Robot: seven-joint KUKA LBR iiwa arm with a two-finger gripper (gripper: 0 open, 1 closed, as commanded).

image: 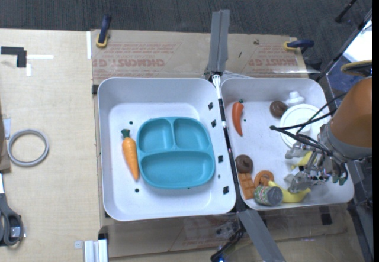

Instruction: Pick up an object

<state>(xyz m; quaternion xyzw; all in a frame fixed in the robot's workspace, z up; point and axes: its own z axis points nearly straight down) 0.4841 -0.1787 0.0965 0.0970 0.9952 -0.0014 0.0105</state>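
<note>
1. Banana, the toy nearest my gripper, is lying at the near edge of the right bin, touching a small can on its left.
2. I am watching the grey arm reaching in from the right, its gripper hanging low over the banana's right end; I cannot tell how the fingers are set, and nothing is visibly sitting between them.
3. Sharing that bin, a red pepper is lying near the left wall, a chocolate doughnut is resting above some orange pieces, and a white plate is sitting beside a brown piece.
4. Over in the left bin, a carrot is lying just beside a teal divided tray.
</note>
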